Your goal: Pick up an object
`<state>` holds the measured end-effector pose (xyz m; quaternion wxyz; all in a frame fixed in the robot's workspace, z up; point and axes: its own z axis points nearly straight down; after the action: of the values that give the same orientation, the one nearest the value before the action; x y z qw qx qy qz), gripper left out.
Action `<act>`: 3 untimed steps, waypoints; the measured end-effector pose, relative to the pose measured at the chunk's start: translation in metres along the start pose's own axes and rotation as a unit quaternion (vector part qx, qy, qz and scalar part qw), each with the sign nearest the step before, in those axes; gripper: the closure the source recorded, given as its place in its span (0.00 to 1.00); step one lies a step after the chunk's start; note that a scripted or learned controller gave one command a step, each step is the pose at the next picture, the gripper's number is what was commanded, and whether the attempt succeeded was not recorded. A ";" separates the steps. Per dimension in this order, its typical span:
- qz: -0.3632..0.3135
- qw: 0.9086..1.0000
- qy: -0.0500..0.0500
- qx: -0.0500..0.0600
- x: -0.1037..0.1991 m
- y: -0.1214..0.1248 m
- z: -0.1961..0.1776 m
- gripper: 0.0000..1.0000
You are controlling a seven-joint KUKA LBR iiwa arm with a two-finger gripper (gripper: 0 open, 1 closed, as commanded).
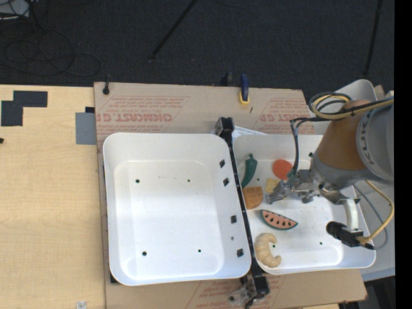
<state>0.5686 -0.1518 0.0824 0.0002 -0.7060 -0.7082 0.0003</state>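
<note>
While the gripper [278,195] hangs low over the right bin [351,257], nothing shows whether it is released or clenched.

From the gripper outward: a small yellow piece [271,185] lies just at its tip, a red tomato [282,168] sits at about one o'clock from it, an orange-brown slice of bread [252,197] is at nine o'clock, a green pepper [249,168] at ten o'clock, a watermelon slice [279,220] at six o'clock, and a croissant [268,250] farther down near the bin's front edge. The grey arm [351,150] reaches in from three o'clock. The left bin [112,205] lies alongside on the bench [45,198].
</note>
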 end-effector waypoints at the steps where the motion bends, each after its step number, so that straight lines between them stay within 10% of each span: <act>1: -0.001 1.000 0.000 -0.002 0.020 0.067 -0.006 0.00; 2: 0.002 1.000 -0.008 0.004 0.062 0.073 -0.006 0.00; 3: 0.003 1.000 -0.002 0.004 0.065 0.074 -0.016 1.00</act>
<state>0.6420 -0.0864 0.0979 0.0016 -0.7080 -0.7062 0.0045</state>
